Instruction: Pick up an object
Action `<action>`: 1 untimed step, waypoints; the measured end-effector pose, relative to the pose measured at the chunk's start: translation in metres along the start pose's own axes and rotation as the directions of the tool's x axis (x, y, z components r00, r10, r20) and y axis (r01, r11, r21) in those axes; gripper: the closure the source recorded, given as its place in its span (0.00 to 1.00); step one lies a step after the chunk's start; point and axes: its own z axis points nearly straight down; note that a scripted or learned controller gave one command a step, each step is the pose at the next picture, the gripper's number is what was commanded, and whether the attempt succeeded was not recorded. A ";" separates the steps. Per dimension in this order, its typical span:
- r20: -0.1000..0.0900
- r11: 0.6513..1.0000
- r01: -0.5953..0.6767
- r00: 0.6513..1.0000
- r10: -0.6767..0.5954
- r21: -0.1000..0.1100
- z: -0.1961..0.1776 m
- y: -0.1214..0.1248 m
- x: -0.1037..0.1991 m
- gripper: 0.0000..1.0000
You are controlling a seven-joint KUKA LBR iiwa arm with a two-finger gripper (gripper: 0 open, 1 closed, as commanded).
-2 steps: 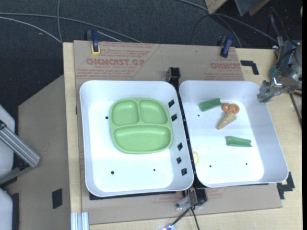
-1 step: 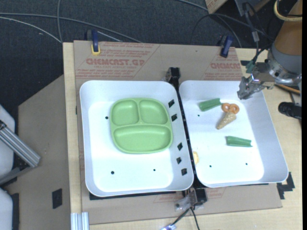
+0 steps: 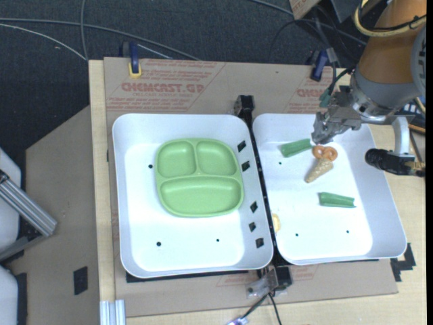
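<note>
Over the right bin [image 3: 379, 208], gripper [image 3: 323, 135] hangs just above the orange cone [image 3: 321, 165]; finger state cannot be told. Cone lies immediately below-left, long axis slanting down-left.

— That arm [image 3: 392, 39] above the right bin [image 3: 379, 202], what colour is it?

— Grey lower down, rounded, with a fat orange section on top and a yellowish cable looped around it.

— And the end nearest the bin?

— A dull grey metal gripper [image 3: 325, 135], boxy and cluttered, with thin wires running into it.
</note>
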 end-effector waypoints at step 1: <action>0.000 1.000 0.000 1.000 0.000 0.001 0.013 0.007 0.052 1.00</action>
